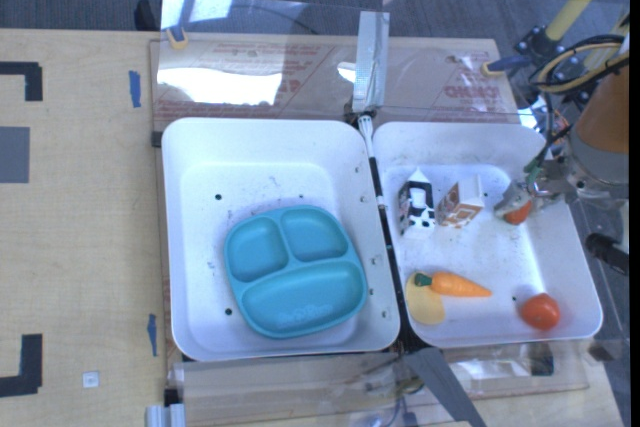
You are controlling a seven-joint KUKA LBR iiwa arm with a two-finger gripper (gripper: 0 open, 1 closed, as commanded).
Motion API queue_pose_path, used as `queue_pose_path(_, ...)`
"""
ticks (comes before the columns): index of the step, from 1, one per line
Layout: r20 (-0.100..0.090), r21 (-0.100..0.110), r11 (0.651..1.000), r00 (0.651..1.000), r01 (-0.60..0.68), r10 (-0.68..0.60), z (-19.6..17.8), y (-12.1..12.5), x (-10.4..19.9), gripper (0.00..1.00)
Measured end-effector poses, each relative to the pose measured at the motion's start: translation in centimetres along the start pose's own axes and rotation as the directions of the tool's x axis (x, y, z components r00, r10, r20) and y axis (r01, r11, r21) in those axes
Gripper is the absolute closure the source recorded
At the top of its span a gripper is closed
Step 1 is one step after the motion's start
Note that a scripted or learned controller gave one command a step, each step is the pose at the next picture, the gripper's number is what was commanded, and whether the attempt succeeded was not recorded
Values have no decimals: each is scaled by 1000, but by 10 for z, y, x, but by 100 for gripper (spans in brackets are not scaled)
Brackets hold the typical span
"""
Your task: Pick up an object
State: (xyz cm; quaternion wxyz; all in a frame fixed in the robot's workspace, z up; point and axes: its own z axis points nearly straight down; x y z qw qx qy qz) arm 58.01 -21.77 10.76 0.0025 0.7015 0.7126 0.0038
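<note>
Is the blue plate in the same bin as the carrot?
No, the blue plate lies in the left bin, the carrot in the right bin.

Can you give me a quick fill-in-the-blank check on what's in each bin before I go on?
1. The blue divided plate lies in the ____ bin.
2. The carrot lies in the ____ bin.
3. The small round tomato is ____ in colour.
4. The tool is over the ____ bin.

Missing words: left; right; red; right
</note>
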Motion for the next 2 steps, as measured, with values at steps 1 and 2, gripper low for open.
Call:
queue_pose_path(1,3,1,1000,1000,-20,20,-107,-33,52,100)
queue_pose_path(2,5,6,989,989,-150,150,-109,-50,23,100)
